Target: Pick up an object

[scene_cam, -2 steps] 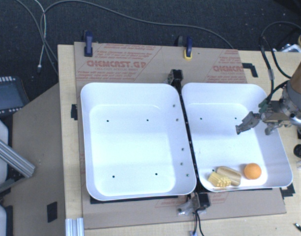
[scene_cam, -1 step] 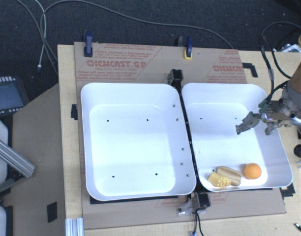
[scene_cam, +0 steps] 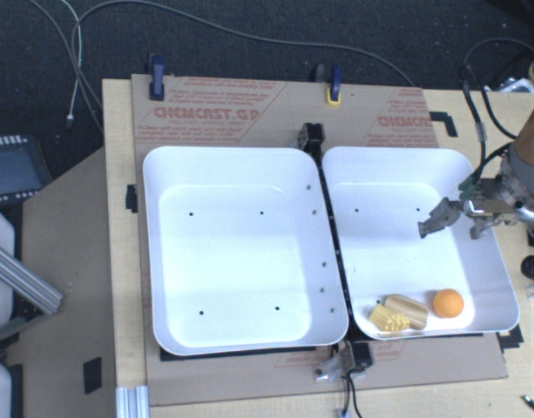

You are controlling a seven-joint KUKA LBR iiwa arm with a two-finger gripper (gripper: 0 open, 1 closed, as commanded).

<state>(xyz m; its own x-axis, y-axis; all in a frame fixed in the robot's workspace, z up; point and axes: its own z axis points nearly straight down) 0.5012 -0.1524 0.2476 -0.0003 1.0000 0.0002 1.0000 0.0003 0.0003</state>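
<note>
Three small objects lie at the near edge of the right bin [scene_cam: 384, 242]: an orange ball [scene_cam: 448, 303], a tan bread-like roll [scene_cam: 407, 306] and a yellow corn-like piece [scene_cam: 388, 320] touching the roll. My gripper [scene_cam: 461, 222] hangs over the right side of this bin, above and behind the objects and apart from them. It is open, with one dark finger [scene_cam: 435, 219] spread left and the other toward the bin's right wall. Nothing sits between the fingers.
The left bin [scene_cam: 232, 259] lies beside the right one on a brown board [scene_cam: 214, 107] fixed by two blue clamps [scene_cam: 156, 77]. Cables trail over the dark floor behind. A metal rail [scene_cam: 23, 281] stands at the far left.
</note>
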